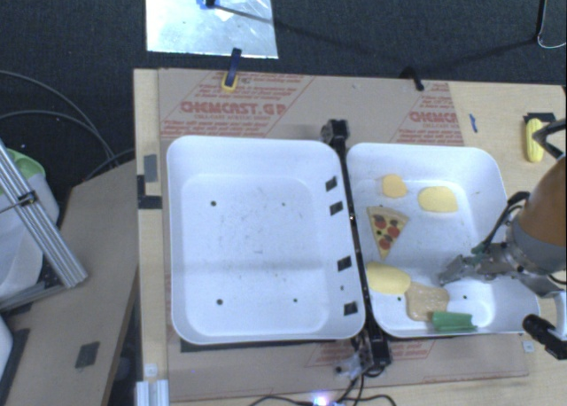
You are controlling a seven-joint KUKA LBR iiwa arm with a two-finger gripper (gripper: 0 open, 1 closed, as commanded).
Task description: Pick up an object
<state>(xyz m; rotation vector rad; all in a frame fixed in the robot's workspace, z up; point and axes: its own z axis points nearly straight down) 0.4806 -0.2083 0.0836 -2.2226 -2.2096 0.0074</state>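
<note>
The right bin (483,165) holds several toy food pieces. A small yellow piece (394,186) and a yellow oval (438,199) lie toward its back. A pizza slice (387,229) lies near the bin's left wall. A pale yellow lump (388,278), a tan piece (425,300) and a green block (452,321) sit along the front. My gripper (454,269) reaches in from the right, low over the bin floor, just above and right of the tan piece. I see nothing held in it.
The left bin (257,245) stands beside the right one, with a black clip-lined divider (347,227) between them. The arm's orange-banded wrist (540,231) covers the right bin's right wall. A yellow object (533,140) lies on the bench at the far right.
</note>
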